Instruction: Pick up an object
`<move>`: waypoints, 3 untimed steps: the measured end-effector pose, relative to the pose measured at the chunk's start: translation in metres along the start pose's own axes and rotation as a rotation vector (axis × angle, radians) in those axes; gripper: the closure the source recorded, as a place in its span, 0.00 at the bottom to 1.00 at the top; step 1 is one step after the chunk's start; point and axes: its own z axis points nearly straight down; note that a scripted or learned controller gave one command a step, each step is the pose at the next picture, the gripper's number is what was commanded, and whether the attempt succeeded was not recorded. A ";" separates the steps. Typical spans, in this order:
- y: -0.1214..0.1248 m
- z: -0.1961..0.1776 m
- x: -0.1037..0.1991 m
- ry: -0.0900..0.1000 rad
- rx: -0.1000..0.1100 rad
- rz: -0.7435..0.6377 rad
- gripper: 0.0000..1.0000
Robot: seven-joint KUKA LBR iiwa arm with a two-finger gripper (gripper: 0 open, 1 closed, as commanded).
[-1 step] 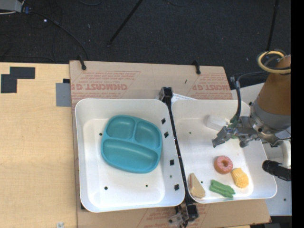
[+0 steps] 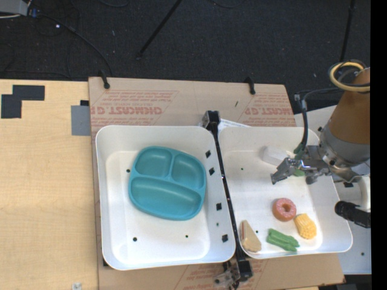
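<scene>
In the right bin (image 2: 254,162), at about five o'clock, sit four small toy foods. The pink donut (image 2: 284,209) is in the middle of them. The yellow corn (image 2: 305,226) is just beside it at four o'clock. The green beans (image 2: 283,240) lie at six o'clock from the donut. A tan wedge (image 2: 250,236) leans against the bin's wall at eight o'clock from it. Any one of these could be picked.

The claw (image 2: 289,170) hangs above the bin at twelve o'clock from the donut. I cannot tell how wide it is open, and I see nothing in it.

The left bin (image 2: 115,156) has a blue plate (image 2: 167,183) with three parts.

The foods sit close together. If the claw comes down between two of them, I think it may push one away or grab only air. The round donut could also slip out.
</scene>
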 end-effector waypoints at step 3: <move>0.007 0.138 -0.007 0.001 0.003 0.000 0.00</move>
